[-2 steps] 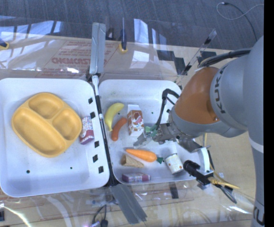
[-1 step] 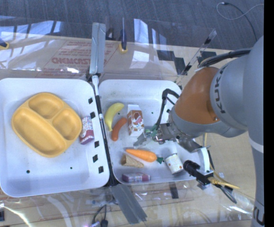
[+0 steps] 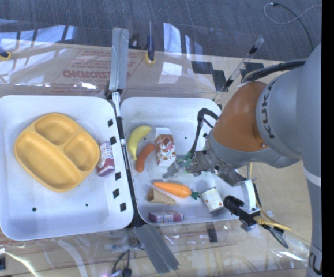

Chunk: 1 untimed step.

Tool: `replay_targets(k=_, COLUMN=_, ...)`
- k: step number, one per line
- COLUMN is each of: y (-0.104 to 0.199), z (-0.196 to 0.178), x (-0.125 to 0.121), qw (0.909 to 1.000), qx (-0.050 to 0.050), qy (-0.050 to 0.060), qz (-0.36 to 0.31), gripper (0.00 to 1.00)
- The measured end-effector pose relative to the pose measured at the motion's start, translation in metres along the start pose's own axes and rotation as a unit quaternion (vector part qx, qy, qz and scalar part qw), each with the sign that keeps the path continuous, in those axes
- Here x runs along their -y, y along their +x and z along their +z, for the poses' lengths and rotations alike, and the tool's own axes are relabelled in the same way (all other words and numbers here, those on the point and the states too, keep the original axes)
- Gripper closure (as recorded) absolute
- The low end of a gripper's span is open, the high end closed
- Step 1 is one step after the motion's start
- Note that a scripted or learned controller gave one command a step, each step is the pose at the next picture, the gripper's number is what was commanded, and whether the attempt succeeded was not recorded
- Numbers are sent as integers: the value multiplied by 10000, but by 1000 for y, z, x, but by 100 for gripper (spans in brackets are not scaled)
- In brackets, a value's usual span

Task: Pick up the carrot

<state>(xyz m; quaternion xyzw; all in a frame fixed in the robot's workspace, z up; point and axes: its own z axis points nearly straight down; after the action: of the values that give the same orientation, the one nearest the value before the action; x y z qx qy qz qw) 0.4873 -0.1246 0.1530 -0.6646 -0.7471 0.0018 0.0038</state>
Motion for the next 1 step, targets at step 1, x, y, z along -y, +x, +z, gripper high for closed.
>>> replay_targets(k=1, y=20, z=-70, x=8, qw=9958, qx=13, qy=-15, qz=-911, gripper=0)
